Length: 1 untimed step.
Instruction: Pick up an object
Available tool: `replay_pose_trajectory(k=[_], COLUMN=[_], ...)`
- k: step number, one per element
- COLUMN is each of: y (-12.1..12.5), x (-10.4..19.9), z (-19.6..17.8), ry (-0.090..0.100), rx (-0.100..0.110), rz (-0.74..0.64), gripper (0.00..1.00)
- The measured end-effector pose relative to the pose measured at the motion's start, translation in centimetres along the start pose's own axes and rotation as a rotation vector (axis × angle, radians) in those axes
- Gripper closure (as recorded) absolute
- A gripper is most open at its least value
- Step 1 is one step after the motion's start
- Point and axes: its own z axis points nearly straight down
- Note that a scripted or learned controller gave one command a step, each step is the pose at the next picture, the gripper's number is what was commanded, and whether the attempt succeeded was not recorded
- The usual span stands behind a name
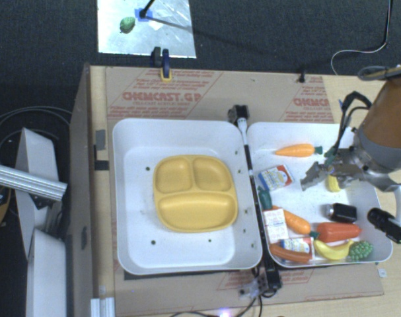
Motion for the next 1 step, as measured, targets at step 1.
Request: replay_pose_trajectory(k=[1], y=[-0.64], x=[13.37], z=[4.52], ry=[0.002], rx=[0.001], rz=[-0.002], gripper=[0.0])
